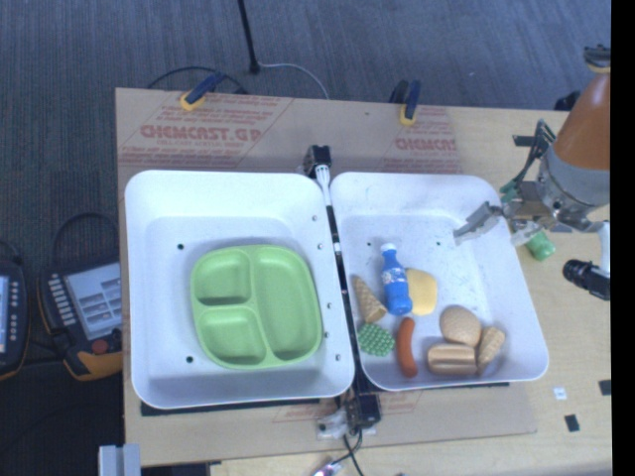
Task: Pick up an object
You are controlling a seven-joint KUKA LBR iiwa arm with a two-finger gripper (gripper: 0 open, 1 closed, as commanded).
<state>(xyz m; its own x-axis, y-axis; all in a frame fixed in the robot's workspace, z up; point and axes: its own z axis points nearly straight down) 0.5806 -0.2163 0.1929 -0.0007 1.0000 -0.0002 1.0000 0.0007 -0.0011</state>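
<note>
The gripper [476, 222], its spread impossible to tell, hangs over the right bin [516, 296] toward its far right corner, the upright-lying blue bottle [396, 282] lying nearer the bin's middle.

A green tray [256, 305] with three compartments sits in the left bin [159, 266]. Two clamps [201, 91] [407, 102] grip the board's [198, 137] top edge. A handheld pendant [87, 310] lies at the left of the frame.

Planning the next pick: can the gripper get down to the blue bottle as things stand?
Probably yes. The blue bottle lies uncovered in the right bin; the yellow piece touching it could crowd the gripper.
</note>
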